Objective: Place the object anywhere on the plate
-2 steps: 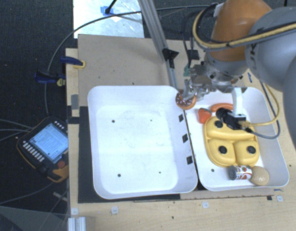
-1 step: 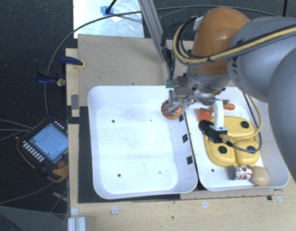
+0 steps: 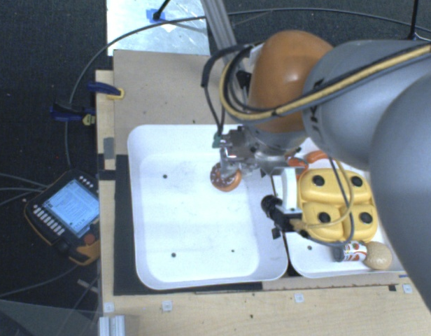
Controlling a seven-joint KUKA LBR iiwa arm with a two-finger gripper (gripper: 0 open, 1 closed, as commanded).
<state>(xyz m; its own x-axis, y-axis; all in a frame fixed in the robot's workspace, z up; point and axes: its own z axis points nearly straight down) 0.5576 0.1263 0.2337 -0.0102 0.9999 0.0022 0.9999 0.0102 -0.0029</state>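
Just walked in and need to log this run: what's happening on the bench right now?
The grey KUKA arm with the orange band reaches in over the two shallow white bins. Its gripper sits low over the left white bin, right at a small round brownish-orange object. The right white bin holds a yellow plastic block with dark holes and a beige egg-shaped item.

Small round orange-brown object near left bin's upper right area
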